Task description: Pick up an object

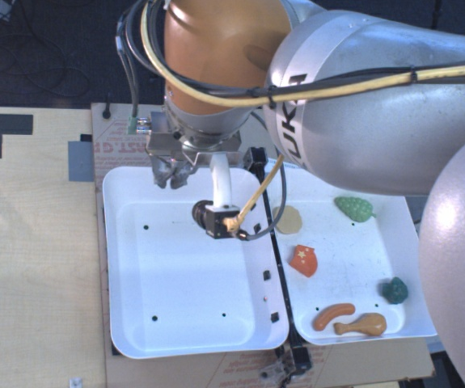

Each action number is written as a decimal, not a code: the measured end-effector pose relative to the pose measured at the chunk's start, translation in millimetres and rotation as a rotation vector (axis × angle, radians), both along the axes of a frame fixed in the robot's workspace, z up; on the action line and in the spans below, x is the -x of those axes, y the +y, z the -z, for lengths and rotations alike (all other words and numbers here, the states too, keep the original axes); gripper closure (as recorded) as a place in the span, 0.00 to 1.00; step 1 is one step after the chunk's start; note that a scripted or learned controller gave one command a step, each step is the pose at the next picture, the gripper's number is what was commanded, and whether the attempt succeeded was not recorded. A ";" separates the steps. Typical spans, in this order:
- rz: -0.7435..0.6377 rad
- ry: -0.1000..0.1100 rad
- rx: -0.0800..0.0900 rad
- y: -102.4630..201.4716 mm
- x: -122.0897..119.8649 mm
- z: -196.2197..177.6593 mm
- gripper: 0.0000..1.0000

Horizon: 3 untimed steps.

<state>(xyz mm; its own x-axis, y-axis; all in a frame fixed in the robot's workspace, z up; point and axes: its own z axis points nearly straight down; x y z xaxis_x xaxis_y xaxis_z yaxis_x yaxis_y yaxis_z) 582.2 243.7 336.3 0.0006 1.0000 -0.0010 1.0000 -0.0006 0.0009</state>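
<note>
My gripper (171, 174) hangs over the far rim of the left white bin (135, 297), near its back left corner, with nothing visible in it. The toy objects lie in the right white bin (378, 249). These are a light green leafy piece (353, 208), a tan round disc (288, 219), a red piece (303, 260), a dark green broccoli-like piece (394, 290), an orange sausage (333, 315) and a tan drumstick (361, 325). The gripper is well to the left of all of them.
The grey arm with its orange band (216, 47) covers the upper right of the view and hides the back of the right bin. A divider (272, 273) separates the two bins. Cardboard (30, 241) lies to the left of the bins.
</note>
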 end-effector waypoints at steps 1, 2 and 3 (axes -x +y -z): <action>-0.001 0.003 0.001 0.2 -46.8 28.2 1.00; 0.006 0.007 0.002 -2.3 -45.8 17.5 1.00; 0.012 0.008 0.003 -4.2 -46.6 8.0 1.00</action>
